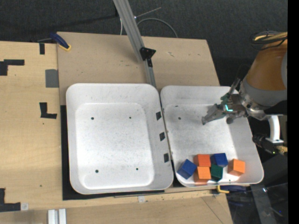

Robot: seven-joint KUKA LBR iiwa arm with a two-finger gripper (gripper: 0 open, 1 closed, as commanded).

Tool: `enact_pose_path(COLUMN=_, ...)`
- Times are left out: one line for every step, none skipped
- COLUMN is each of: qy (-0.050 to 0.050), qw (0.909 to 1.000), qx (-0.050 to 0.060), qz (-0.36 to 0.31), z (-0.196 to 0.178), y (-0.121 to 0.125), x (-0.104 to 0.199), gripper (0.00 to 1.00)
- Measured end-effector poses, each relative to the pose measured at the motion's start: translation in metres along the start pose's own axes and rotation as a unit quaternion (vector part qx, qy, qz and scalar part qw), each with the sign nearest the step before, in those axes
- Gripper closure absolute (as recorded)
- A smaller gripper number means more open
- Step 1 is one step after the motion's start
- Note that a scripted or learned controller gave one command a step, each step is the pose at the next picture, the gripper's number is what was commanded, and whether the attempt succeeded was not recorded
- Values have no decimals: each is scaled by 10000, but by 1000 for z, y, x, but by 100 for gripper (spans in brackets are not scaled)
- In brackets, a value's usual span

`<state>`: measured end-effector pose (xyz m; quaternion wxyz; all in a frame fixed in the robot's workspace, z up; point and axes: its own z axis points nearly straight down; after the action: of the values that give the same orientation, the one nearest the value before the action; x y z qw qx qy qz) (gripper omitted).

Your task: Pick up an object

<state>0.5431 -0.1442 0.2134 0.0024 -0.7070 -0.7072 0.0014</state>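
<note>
Arm (266,73) comes in from the right edge, orange band up top, grey wrist bent down and left over the right bin (196,89). Gripper (217,119) hangs over that bin's upper-middle floor, fingers spread apart, nothing between them, so released and grasping nothing. Sweeping left to right: light wood table (28,125) with black tape marks (44,110) and a grey patch (52,77) on its left part, a blue-and-yellow clamp (61,41) at the board's upper left corner, dark carpet-like floor (210,8) behind. Left bin (112,87) sits touching the right bin along the middle seam. A slanted metal pole (127,17) runs down from the top to the gap between the bins. The blocks are clustered at the right bin's near edge, well apart from the gripper: blue block (187,168), two orange blocks (202,160) (203,173), a second blue block (219,159), green block (216,172), then a lone orange block (237,166) toward the right wall. Yellow clip (223,189) sits on the bin's front rim.
</note>
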Motion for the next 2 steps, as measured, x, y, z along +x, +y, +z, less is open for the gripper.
enact_pose_path(qy=-6, qw=10000, qx=-21, qz=-5, z=-2, y=1, x=0, gripper=0)
enact_pose_path(qy=0, qw=10000, qx=13, qz=1, z=60, y=-7, x=1, gripper=0)
